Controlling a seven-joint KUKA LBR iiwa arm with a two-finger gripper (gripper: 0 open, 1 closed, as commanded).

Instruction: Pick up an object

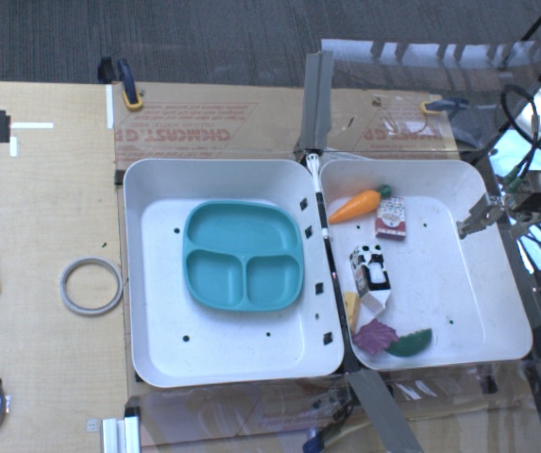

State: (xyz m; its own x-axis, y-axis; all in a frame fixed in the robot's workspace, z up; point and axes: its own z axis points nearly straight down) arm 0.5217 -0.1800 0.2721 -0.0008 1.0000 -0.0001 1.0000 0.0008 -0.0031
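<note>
We take the black-and-white carton [371,274] as the reference landmark; it lies in the right bin [478,291], close to that bin's left wall.

Candidate objects for pickup, located from the carton:
- The orange carrot [355,206] lies beyond it, towards the far wall, tilted.
- The red-and-white carton [392,219] lies beyond it and slightly right, just beside the carrot's thick end.
- The yellow item [350,307] lies just nearer and left of it, against the bin wall; we cannot tell whether the two touch.
- The purple item [375,335] lies nearer than it, towards the near wall.
- The green item [410,343] lies nearer and right of it, touching the purple item.
- The teal divided plate [244,256] lies well to its left, centred in the left bin [147,281].

A grey ring [92,285] rests on the bench [43,215], further left than the plate.

We cannot tell the state of the gripper jaws.
</note>
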